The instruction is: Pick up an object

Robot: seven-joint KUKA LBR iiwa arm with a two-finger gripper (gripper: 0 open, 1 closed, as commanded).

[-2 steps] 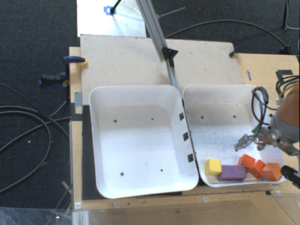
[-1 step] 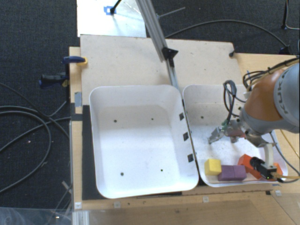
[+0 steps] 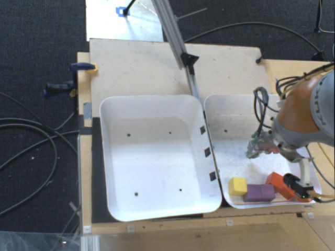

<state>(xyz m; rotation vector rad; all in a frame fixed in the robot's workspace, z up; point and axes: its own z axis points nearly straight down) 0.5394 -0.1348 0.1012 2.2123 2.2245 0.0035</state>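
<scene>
In the right bin (image 3: 230, 120), three things lie along the near wall. They are a yellow block (image 3: 237, 186), a purple block (image 3: 258, 193) touching its right side, and an orange object (image 3: 278, 184) further right. My gripper (image 3: 255, 149) hangs low over the bin's middle, a short way behind and above these things. I see nothing between its fingers from this angle.
The left bin (image 3: 152, 158) stands beside the right one, and the two share a rim with black clips (image 3: 207, 151). A slanted metal bar (image 3: 175, 33) crosses the back of the bench. Cables loop behind the wrist.
</scene>
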